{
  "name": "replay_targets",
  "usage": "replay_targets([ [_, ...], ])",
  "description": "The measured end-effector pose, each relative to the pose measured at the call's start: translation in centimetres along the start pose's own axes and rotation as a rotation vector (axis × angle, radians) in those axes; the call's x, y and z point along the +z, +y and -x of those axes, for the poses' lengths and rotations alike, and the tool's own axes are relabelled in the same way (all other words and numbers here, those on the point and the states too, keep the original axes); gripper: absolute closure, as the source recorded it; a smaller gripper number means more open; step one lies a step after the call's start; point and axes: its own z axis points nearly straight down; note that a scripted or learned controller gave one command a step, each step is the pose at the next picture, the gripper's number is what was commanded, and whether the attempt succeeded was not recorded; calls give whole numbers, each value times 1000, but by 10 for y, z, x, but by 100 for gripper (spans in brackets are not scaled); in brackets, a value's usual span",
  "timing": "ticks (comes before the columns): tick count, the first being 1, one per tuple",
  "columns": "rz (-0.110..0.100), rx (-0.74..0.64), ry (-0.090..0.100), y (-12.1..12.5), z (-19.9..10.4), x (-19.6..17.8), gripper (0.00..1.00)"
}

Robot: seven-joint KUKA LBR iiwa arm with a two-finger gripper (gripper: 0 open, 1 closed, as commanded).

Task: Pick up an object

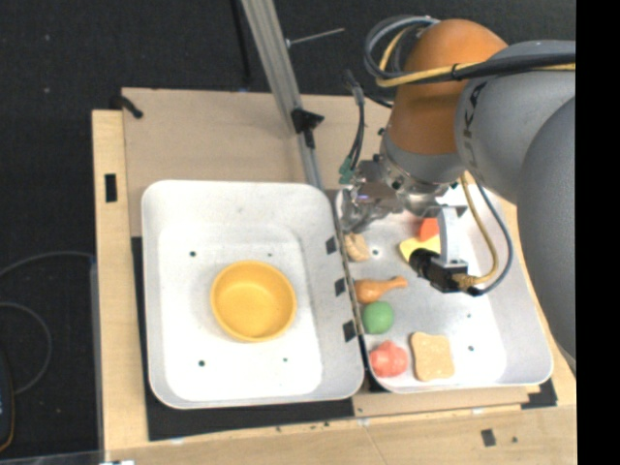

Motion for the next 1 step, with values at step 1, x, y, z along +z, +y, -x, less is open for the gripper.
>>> replay_targets([
  [1,-1,4,-3,30,-29,9,100],
])
